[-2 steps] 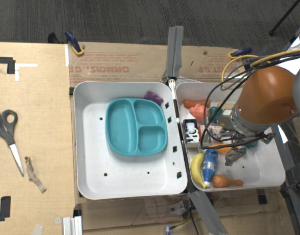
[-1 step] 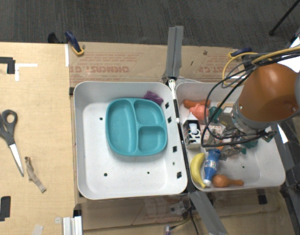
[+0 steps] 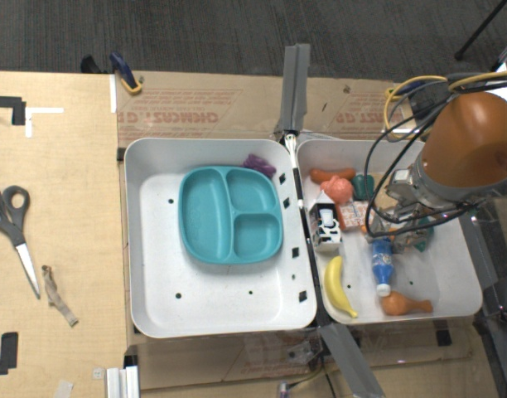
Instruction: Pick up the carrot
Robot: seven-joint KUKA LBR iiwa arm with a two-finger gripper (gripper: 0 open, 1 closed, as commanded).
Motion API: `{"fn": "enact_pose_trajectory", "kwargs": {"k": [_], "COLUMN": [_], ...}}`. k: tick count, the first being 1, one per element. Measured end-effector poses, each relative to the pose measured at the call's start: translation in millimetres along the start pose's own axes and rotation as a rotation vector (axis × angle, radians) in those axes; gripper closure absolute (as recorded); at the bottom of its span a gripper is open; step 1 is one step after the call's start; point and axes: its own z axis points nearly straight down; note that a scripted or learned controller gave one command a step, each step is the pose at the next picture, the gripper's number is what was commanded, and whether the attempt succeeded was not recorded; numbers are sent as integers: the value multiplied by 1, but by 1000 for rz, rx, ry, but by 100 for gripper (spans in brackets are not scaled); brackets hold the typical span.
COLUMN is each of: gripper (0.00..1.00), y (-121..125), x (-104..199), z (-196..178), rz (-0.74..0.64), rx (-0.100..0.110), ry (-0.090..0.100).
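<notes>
Gripper (image 3: 400, 222), state can't tell, hangs over right bin (image 3: 452, 301) w/ carrot (image 3: 331, 175), bottle (image 3: 382, 269), banana (image 3: 336, 286).

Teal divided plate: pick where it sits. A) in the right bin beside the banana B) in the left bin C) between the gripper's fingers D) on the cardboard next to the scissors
B: the teal divided plate lies flat inside the left bin, apart from the clutter in the right bin.

glossy teal plastic tray (image 3: 231, 215)
</notes>
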Motion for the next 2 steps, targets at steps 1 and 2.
{"fn": "enact_pose_trajectory", "kwargs": {"k": [1, 2], "gripper": [100, 100], "y": [-1, -57], "x": [-1, -55], "z": [-10, 1], "rz": [5, -173], "rx": [2, 0], "ry": [-5, -2]}}
